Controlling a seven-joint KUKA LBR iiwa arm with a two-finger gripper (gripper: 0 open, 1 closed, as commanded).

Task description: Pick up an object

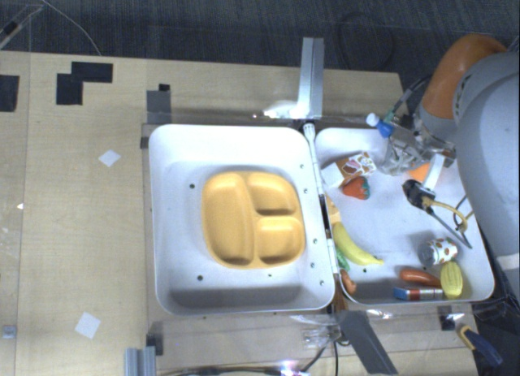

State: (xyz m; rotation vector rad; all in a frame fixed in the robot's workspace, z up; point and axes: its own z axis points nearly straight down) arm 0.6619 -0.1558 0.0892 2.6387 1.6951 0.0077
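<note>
Camera view has the arm (487,123) reaching from the right, its gripper (404,153) low over the right bin's (479,281) far corner; whether it grips anything I cannot tell. No labels are legible. Strawberry (356,188), banana (353,247) and lemon (452,278) lie there; the left bin (175,204) holds a yellow tray (252,218).

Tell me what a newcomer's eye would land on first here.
First the yellow divided tray, lying alone in the middle of the left bin. Next the grey arm with its orange band, reaching in over the right bin, whose small clutter includes a banana near its left wall.
</note>
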